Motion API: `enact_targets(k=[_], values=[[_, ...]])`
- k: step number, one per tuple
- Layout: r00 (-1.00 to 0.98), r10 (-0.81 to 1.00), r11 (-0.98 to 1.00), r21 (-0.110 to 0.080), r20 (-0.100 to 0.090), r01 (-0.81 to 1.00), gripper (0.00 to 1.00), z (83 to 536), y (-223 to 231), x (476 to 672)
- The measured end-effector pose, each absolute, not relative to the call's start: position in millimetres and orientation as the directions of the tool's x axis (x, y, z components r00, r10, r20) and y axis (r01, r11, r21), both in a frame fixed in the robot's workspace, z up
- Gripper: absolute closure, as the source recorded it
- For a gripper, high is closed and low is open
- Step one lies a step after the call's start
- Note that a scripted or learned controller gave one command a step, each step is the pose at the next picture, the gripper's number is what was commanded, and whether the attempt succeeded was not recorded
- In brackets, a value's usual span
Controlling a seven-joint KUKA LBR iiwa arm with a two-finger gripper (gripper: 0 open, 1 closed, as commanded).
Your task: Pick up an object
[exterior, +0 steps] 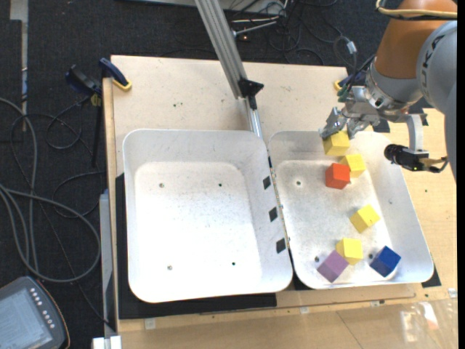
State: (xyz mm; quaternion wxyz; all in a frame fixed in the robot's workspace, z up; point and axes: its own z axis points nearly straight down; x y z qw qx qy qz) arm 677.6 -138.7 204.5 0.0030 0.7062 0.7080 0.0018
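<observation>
The hand (340,128) grips a yellow cube (336,144) between its fingers, raised over the right bin (407,217); small, light and stiff, it looks best pinched on opposite flat faces.

Surroundings of the bench
Black cables (43,195) are strewn on dark floor; a clamp (115,73) is fixed at the bench corner.
</observation>
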Motion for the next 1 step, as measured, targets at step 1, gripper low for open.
enact_targets(k=[1], values=[[-0.002,1.000,0.002,0.007,-0.002,1.000,1.00,252.9,-138.9,678.9]])
